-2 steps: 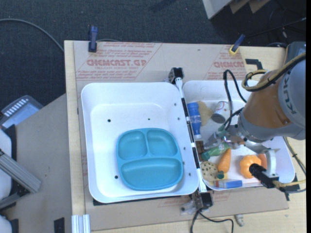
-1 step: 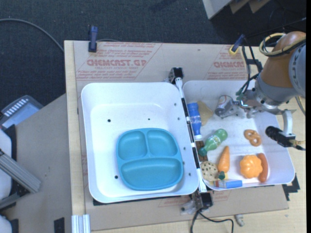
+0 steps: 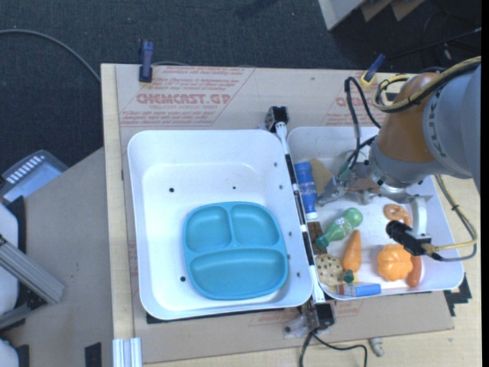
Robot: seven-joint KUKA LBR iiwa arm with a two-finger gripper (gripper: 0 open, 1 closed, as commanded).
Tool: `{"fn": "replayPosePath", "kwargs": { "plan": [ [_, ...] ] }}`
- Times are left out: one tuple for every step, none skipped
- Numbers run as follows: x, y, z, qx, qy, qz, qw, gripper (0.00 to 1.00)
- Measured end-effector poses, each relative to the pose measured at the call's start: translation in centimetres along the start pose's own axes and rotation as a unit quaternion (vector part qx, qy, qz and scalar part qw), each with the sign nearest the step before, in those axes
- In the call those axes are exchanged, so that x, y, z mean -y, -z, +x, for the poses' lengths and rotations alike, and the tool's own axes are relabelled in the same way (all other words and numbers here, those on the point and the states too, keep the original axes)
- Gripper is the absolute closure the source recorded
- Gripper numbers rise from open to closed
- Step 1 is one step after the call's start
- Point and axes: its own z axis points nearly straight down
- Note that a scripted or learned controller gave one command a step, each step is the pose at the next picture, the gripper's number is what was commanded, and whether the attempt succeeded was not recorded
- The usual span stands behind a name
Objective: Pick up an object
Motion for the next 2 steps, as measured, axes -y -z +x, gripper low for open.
{"fn": "replayPosePath", "kwargs": {
  "plan": [
    [5.08, 0.04, 1.33, 0.001, -0.001, -0.001, 1.0, 0.0],
    [5.05, 0.99, 1.4, 0.001, -0.001, -0.001, 1.0, 1.0]
  ]
}}
